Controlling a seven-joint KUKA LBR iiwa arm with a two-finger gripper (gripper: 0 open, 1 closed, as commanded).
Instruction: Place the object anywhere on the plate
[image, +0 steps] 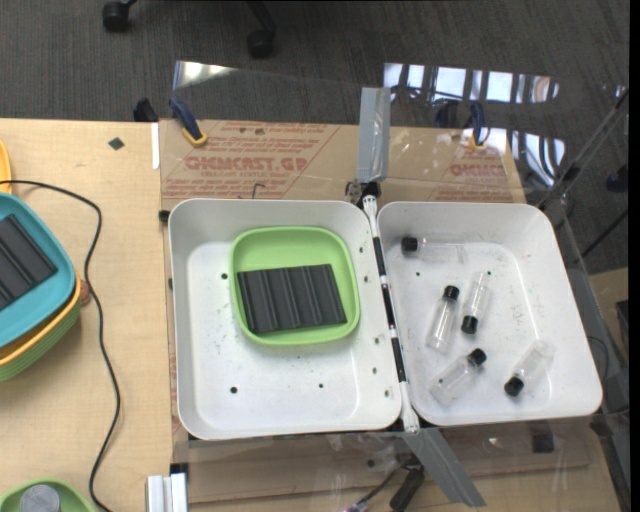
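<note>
A square green plate (292, 250) sits in the upper part of the left white bin (270, 400), with a dark ribbed mat (291, 298) lying on it. In the right white bin (560, 390) lie several clear vials with black caps: one near the top left (425, 244), two near the middle (441, 314) (474, 302), and two toward the front (460, 374) (529, 369).
Stacked teal and yellow-green plates (30, 290) stand on the wooden bench at far left, with a black cable (100, 330) running past them. Cardboard and clear panels (270, 160) rise behind the bins. A metal divider (385, 300) separates the two bins.
</note>
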